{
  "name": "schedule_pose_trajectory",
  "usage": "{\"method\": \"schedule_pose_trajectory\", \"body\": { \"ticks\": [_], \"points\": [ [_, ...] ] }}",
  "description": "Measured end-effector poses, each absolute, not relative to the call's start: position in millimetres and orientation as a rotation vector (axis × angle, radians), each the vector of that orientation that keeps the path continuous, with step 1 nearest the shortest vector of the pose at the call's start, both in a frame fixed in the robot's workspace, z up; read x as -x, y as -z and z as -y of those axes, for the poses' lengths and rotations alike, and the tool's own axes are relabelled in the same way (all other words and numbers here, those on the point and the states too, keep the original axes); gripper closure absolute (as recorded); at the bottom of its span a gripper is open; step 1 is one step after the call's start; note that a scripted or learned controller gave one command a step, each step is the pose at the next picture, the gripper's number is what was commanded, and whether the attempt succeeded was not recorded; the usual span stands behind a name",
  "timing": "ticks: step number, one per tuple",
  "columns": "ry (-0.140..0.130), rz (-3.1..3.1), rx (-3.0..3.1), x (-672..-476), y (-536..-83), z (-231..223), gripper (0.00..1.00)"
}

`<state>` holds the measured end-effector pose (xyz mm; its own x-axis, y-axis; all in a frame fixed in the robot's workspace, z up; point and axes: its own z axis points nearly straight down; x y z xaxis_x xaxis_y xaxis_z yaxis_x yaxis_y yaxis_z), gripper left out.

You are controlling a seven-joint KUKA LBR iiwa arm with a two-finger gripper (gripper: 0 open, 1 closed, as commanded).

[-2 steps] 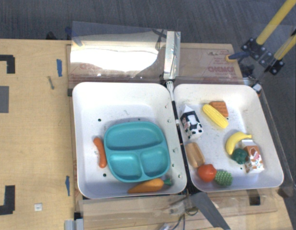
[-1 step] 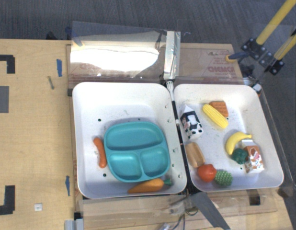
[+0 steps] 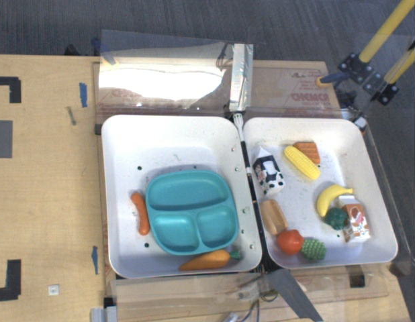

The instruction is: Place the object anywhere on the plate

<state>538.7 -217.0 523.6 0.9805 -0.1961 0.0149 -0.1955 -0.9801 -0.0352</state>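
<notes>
Teal plate [image 3: 191, 210] bare: the placing is not yet done.

All three compartments of the plate, in the middle of the left bin [image 3: 127, 139], hold nothing. A carrot [image 3: 206, 261] lies just beside its front edge and an orange sausage [image 3: 140, 213] beside its left edge, both on the bin floor. The corn [image 3: 301, 162], banana [image 3: 330, 198], tomato [image 3: 289, 241] and toy cow [image 3: 268, 173] sit in the right bin [image 3: 348, 136]. Which one is meant is unclear, perhaps the carrot; picking, carrying and setting down all seem left to do.
</notes>
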Motion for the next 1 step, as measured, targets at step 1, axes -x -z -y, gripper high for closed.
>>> {"method": "schedule_pose_trajectory", "body": {
  "ticks": [1],
  "points": [
    [0.034,-0.306,3.086,-540.0,-533.2,216.4,1.00]
  ]
}}
